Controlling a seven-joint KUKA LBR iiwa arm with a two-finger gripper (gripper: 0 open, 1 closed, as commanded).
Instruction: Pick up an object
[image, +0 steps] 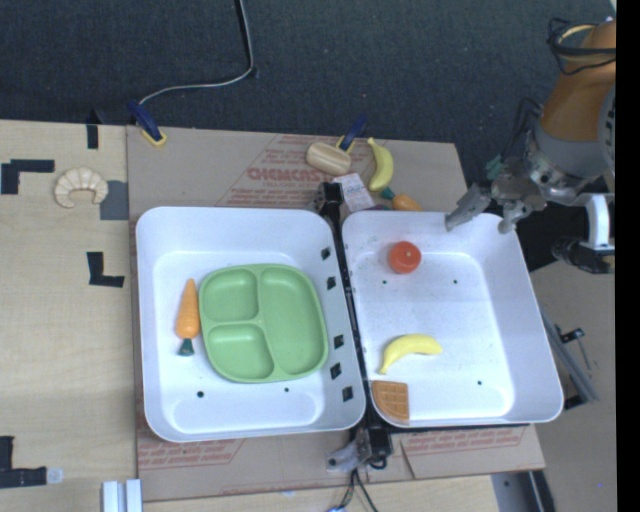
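At the frame's upper right, the gripper (484, 217) hangs over the right bin (520, 330)'s far corner, metal fingers spread wide, holding nothing. Inside the smooth bin lie a round red tomato (404, 257), a curved yellow banana (409, 349) and a gridded waffle (392, 400).

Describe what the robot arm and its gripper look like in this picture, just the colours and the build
The arm is a rounded grey body with a broad orange band above the wrist. Below that sits a grey metal wrist block, ending in the gripper, which has two slim grey fingers. A white fitting shows beside the arm at the right.
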